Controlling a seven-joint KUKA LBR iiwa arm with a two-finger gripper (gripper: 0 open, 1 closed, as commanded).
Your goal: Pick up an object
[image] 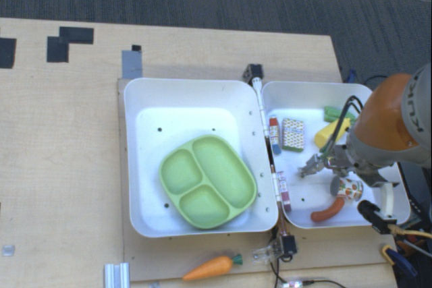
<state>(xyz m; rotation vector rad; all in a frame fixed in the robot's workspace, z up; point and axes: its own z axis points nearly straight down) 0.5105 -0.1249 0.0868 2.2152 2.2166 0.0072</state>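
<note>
Two bins on the desk (61, 165): left bin (135, 145) holds one green tray (208, 180); right bin (297, 202) holds one sausage (329, 210), one checkered block (292, 135), one yellow piece (327, 133), one green piece (335, 113), one patterned cup (347, 188). One carrot (210, 268) lies at lower centre, outside the bins. Gripper (316, 166) hangs mid right bin, fingers apart, clamped on nothing. I judge the sausage, at lower right, light, smooth, likely to roll; take it across its middle.
</note>
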